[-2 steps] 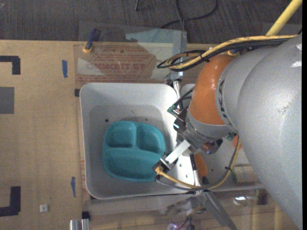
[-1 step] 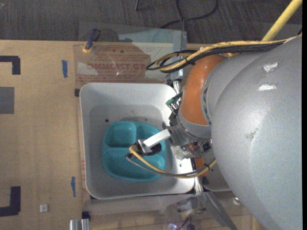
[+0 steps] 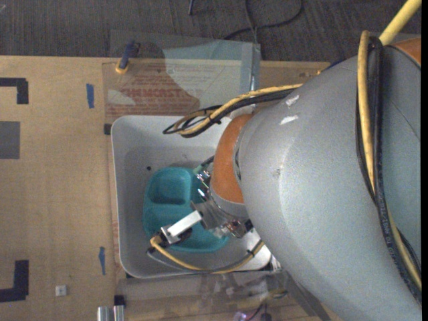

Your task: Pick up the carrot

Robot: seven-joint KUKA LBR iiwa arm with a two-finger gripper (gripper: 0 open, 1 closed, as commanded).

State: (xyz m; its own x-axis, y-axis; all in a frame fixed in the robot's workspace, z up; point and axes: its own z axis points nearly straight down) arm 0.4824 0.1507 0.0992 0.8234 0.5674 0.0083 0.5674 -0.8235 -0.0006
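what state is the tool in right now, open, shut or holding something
tool: cannot be told, mostly under the wrist, over a teal object in the bin

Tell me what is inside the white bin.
A teal dish lies on the floor of the white bin. The grey arm covers the bin's right part, so what lies there cannot be told.

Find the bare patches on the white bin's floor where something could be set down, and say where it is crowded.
Free: the floor of the white bin between its left wall and the teal dish, and the upper-left corner above the dish. Crowded: the bin's right and lower parts, under the arm and its yellow cables.
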